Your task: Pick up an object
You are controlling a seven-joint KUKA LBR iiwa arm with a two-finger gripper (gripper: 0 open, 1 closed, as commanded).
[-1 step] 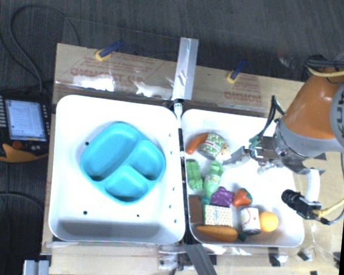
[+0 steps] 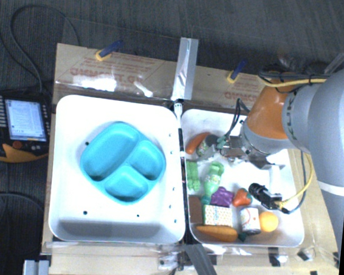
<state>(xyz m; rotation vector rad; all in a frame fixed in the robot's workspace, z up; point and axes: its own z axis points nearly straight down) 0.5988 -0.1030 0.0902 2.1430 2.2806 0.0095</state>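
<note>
Arm low over the cluttered right bin

The tool (image 2: 227,144) sits among toys at the right bin's (image 2: 293,238) upper left, near the orange carrot (image 2: 195,140), seemingly seeking a grasp; its grip state cannot be told.

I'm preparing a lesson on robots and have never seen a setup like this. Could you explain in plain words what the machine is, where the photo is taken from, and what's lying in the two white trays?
The photo comes from one fixed camera above a bench, looking down at a slant. The grey machine with the orange band is a robot arm reaching in from the right. Its gripper, a two-finger hand, sits low over the right bin; the fingers are too hidden to judge. That bin holds small toy foods: an orange fruit, a purple piece, green pieces, a carrot-like piece. The left bin holds a blue sectioned tray. A handheld control pad lies on the floor.
</note>
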